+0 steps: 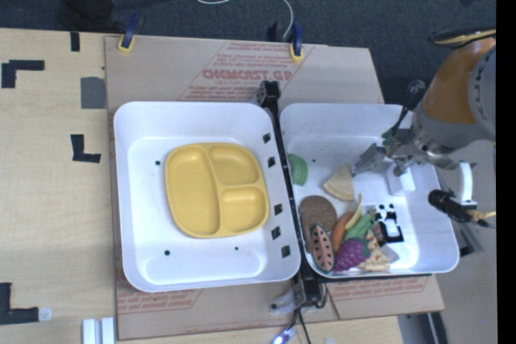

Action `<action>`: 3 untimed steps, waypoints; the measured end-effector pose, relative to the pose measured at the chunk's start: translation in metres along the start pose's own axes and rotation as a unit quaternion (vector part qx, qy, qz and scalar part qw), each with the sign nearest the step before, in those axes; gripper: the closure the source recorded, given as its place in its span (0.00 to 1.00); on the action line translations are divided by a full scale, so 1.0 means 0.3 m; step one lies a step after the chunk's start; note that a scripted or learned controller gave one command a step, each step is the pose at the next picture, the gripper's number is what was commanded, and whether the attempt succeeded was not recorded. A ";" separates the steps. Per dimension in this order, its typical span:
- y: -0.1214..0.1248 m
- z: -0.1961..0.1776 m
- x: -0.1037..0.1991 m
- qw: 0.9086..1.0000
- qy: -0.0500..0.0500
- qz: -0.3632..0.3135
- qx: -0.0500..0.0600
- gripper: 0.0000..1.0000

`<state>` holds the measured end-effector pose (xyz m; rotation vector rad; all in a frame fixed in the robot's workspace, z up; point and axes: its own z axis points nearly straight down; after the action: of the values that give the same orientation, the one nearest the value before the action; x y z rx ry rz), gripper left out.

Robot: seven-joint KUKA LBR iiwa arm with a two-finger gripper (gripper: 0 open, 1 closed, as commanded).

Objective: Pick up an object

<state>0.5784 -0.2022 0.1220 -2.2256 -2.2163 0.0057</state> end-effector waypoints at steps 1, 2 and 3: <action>0.129 0.142 0.248 1.000 0.001 -0.006 0.002 0.00; 0.248 0.133 0.087 1.000 0.001 -0.002 0.000 0.00; -0.008 0.130 0.135 1.000 0.000 -0.002 0.000 0.00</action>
<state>0.5761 -0.1619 0.0830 -2.2210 -2.2205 0.0041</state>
